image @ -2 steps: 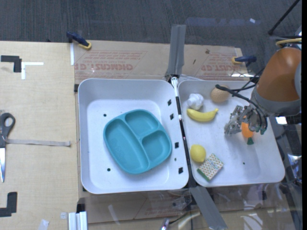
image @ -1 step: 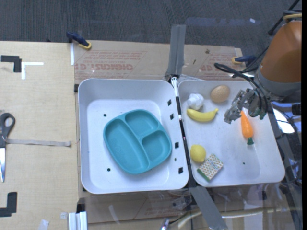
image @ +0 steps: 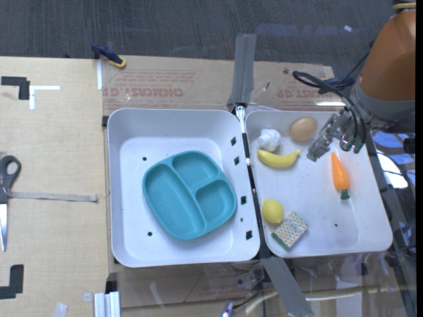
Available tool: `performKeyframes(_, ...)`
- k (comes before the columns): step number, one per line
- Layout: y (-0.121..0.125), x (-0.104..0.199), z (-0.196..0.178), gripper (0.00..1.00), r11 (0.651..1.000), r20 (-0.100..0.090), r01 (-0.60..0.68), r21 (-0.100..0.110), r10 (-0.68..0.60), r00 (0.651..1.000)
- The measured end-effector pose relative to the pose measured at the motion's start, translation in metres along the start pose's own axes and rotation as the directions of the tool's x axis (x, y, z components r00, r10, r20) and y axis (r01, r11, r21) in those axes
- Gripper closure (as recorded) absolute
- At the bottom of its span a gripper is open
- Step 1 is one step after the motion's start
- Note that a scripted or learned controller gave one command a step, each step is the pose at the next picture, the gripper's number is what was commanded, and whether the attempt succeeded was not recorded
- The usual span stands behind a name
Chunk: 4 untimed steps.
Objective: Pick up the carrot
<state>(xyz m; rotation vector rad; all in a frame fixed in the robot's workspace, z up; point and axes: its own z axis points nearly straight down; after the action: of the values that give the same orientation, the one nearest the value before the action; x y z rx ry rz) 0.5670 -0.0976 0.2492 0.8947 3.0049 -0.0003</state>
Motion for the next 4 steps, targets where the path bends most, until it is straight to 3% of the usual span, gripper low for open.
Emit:
performKeyframes(1, -0.041, 0.078, 0.034, 1.00, 0.947, -0.004, 0.321, 0.000, -0.321, 0.947)
performKeyframes(2, -0.102, 0.036, -0.117, 1.00, 0.936, 0.003, 0.352, 0.000, -0.352, 0.936)
performKeyframes(3, -0.110, 0.031, -0.082, 1.00, 0.952, 0.000, 0.308, 0.000, -0.308, 0.952)
performKeyframes(4, -0.077, -0.001, -0.062, 1.00, 0.984, -0.001, 0.176, 0.000, -0.176, 0.984)
